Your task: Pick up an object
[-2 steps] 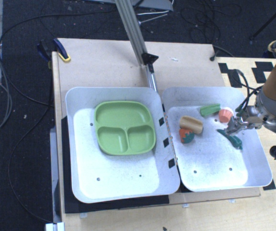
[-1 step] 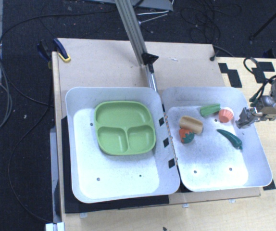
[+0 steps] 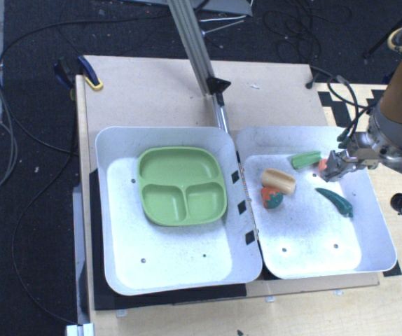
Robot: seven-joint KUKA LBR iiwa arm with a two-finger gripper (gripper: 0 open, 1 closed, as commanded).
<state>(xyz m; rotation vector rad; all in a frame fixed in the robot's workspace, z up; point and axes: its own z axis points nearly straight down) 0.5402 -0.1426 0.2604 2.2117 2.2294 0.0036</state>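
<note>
Camera view: claw (image 3: pixel 332 166), grip state unclear, hovers just beside green pepper (image 3: pixel 305 160).

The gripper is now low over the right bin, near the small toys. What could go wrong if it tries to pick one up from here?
1. The gripper sits close to the bin's right wall, so it may bump the wall on the way down.
2. The light green piece and a small red piece lie right beside it; closing might catch both or push one away.
3. The dark green pepper is thin and curved, so it may slip out of the grip.
</note>
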